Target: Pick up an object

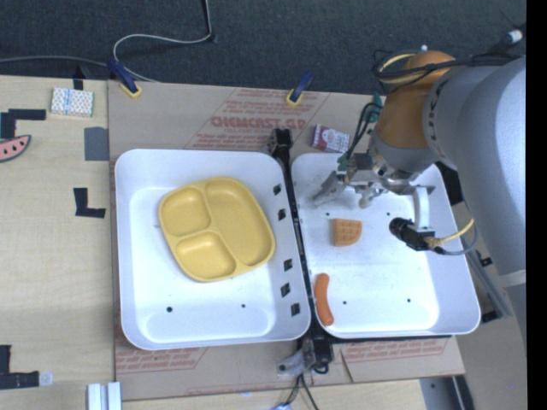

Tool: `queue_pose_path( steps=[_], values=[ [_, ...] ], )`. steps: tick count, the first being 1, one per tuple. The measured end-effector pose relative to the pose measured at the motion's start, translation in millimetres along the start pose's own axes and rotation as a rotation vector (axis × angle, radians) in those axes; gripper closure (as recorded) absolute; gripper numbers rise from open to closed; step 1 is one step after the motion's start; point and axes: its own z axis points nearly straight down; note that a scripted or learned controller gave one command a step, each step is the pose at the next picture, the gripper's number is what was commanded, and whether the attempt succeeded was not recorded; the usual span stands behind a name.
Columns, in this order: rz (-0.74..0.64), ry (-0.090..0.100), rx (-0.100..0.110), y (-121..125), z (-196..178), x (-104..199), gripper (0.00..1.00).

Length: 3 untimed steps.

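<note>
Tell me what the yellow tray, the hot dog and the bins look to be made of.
Yellow tray: likely moulded plastic, smooth with a soft sheen and rounded compartment ridges.
Hot dog: probably toy plastic or rubber, uniform orange-red and slightly glossy.
Bins: apparently thin white plastic, matte, with rounded moulded rims.

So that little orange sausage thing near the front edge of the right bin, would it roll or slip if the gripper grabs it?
The orange sausage looks rounded and narrow, so it may roll sideways when nudged. Its smooth surface could slip between the fingers.
</note>
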Motion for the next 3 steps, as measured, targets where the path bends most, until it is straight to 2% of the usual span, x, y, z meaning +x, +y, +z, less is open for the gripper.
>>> queue_pose_path(
  steps=[1,2,3],
  values=[
    [-0.001,0.002,0.000,0.1,-9.2,1.3,1.00],
    [-0.001,0.002,0.001,0.0,-9.1,1.2,0.00],
    [0.003,-0.004,-0.004,-28.5,36.5,-4.2,0.00]
  ],
)
